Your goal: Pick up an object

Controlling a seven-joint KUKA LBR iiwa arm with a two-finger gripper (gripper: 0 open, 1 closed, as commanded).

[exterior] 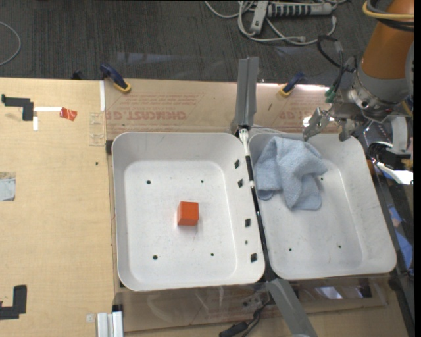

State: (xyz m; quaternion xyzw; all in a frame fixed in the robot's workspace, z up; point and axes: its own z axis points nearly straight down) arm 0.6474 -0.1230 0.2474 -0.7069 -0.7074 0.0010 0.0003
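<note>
Orange-red block (188, 214): a small cube resting on the floor of the left bin (131, 197), slightly left of that bin's centre and well apart from every wall. Light blue cloth (290, 173): crumpled in the far left part of the right bin (355, 250), its edge lying against the divider between the two bins. Gripper (331, 122): poised over the far rim of the right bin, just beyond the cloth's upper right corner; the fingers appear spread, with nothing visible between them, though the parts are small and cluttered here. Arm (388, 49): grey with an orange band, entering from the upper right. Bench (52, 197): pale board surface; two clamps (116, 77) at the far edge, cables (276, 16) on the dark floor beyond.
</note>
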